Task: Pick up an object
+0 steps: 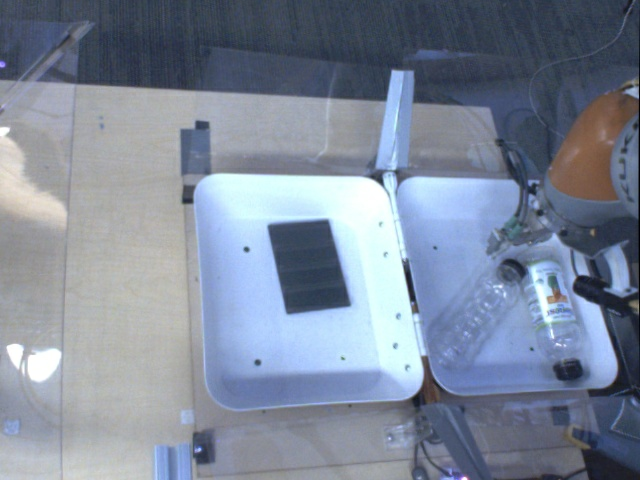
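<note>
Over the right bin (pixel 440 203), the gripper (pixel 512 234) is hanging just above the capped end of a clear plastic bottle (pixel 474 314), which is lying slantwise across that bin. Whether it is clenched or released, I cannot tell. Just right of it, a labelled bottle (pixel 553 313) is lying. Left, a dark flat block (pixel 308 265) is resting in the left bin (pixel 230 298).

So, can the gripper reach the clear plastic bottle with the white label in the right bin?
Probably yes: the gripper hovers beside that bottle, and nothing covers it.
</note>
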